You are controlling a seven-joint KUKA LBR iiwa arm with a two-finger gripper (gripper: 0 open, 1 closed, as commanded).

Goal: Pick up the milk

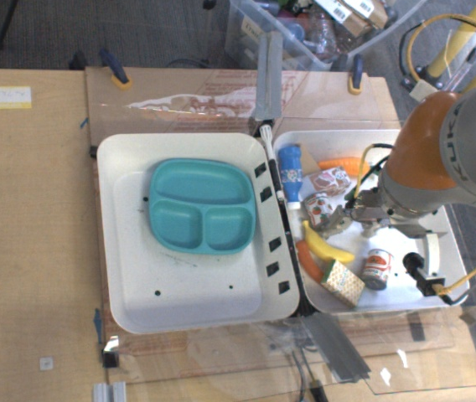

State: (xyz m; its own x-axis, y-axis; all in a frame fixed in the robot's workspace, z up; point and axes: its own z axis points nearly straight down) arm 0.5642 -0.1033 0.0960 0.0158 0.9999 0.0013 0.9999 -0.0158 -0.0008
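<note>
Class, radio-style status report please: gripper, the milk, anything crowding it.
Arm low over right bin. Milk upright-lying at bin's left wall, untouched. Banana and patterned cup crowd it.

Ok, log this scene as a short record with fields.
left bin: holds a teal divided plate
right bin: blue and white carton, banana, red can, carrot, patterned box
arm: over the right bin
claw: low among the items, near the bin's middle
grasp: not discernible
</note>
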